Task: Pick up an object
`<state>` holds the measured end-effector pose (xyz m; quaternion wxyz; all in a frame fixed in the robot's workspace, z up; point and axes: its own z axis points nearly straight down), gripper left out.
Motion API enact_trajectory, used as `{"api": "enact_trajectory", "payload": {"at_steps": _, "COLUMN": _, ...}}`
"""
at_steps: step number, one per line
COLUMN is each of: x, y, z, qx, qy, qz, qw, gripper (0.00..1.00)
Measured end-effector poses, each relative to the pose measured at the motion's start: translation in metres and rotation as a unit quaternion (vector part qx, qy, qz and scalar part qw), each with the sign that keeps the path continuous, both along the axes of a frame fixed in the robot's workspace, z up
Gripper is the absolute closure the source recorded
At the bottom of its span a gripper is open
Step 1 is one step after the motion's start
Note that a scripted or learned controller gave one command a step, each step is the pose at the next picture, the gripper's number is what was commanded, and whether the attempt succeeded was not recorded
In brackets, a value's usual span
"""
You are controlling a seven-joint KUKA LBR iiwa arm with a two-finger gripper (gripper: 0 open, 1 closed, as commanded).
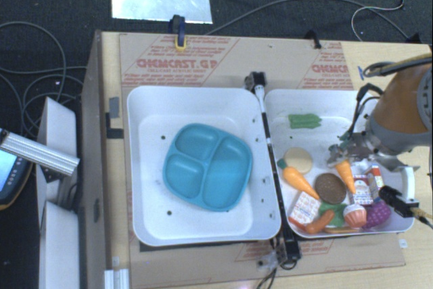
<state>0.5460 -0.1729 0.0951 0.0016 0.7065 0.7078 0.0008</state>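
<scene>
Toy food, among it an orange carrot (pixel 300 181) and a brown disc (pixel 329 187), lies heaped at five o'clock in the right bin (pixel 318 105), while the gripper (pixel 352 149) hovers low over it, grip state unreadable, so nothing looks lifted yet.

Grey arm (pixel 406 108) reaching in from the right, wrist angled downward, jaws apparently hidden beneath it
</scene>
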Motion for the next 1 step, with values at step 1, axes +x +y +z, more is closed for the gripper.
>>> {"api": "enact_trajectory", "payload": {"at_steps": 1, "x": 0.0253, "y": 0.0621, "z": 0.1076, "qx": 0.0006, "qy": -0.001, "qz": 0.001, "qw": 1.0000, "gripper": 1.00}}
